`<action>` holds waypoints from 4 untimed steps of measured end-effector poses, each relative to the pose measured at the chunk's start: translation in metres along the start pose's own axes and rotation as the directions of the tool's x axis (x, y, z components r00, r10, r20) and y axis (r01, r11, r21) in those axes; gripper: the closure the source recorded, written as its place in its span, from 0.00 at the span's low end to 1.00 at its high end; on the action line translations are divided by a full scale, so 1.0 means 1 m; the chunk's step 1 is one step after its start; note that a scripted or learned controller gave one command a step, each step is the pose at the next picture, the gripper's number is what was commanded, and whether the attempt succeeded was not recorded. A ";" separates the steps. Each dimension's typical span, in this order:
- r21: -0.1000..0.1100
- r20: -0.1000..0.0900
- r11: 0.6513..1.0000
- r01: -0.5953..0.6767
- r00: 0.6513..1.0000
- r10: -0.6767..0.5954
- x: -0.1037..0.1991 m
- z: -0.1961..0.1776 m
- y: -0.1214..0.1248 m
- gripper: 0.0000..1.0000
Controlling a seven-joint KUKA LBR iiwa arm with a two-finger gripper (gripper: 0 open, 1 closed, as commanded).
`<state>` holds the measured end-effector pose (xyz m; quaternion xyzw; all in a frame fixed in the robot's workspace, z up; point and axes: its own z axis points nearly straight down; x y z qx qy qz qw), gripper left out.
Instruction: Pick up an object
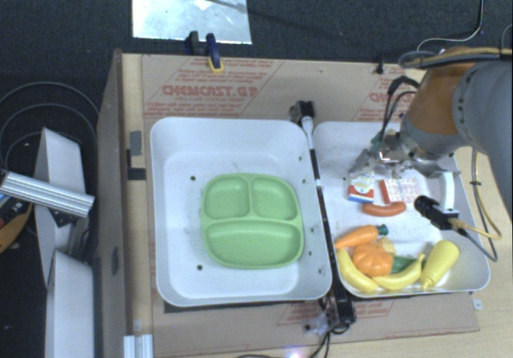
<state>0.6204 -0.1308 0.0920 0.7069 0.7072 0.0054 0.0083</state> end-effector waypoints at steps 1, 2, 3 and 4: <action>0.032 -0.016 0.999 0.002 1.000 -0.001 -0.023 0.003 0.050 0.00; 0.023 -0.007 1.000 0.005 1.000 -0.005 -0.025 -0.009 0.050 1.00; -0.008 0.003 1.000 -0.002 1.000 0.002 -0.023 -0.003 -0.047 1.00; -0.002 0.004 1.000 -0.001 1.000 0.001 -0.023 0.000 -0.047 0.00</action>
